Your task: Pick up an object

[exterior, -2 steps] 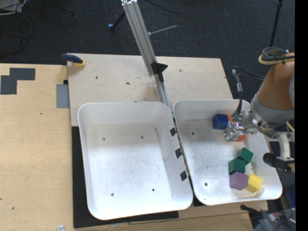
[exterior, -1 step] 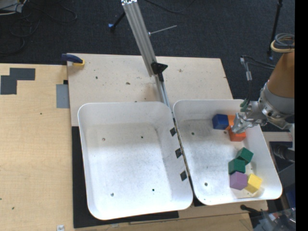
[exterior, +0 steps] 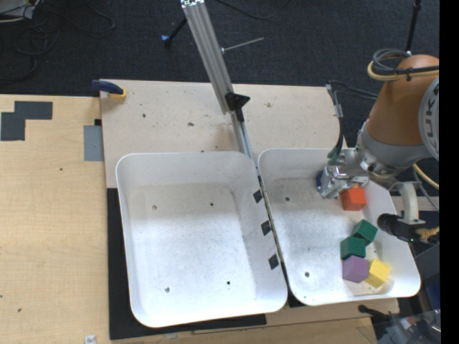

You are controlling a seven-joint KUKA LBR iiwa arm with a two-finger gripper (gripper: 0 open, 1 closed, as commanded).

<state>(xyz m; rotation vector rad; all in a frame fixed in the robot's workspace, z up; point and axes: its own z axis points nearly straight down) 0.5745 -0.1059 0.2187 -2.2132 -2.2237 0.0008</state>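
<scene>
My gripper [exterior: 332, 185] hangs low over the upper middle of the right bin [exterior: 301, 192], reaching in from the right. A small blue thing [exterior: 320, 182] peeks out at the gripper's left side, mostly hidden by it. An orange block [exterior: 353, 198] lies just right of the gripper, close against it. Further toward the front right lie two green blocks [exterior: 358, 241], a purple block [exterior: 354, 269] and a yellow block [exterior: 379, 272], huddled together.
The left bin [exterior: 143, 185] sits beside the right one, with a divider carrying black clips [exterior: 264, 224] between them. A slanted aluminium bar [exterior: 215, 63] rises behind the bins. A blue and yellow clamp [exterior: 109, 88] sits at the bench's back left.
</scene>
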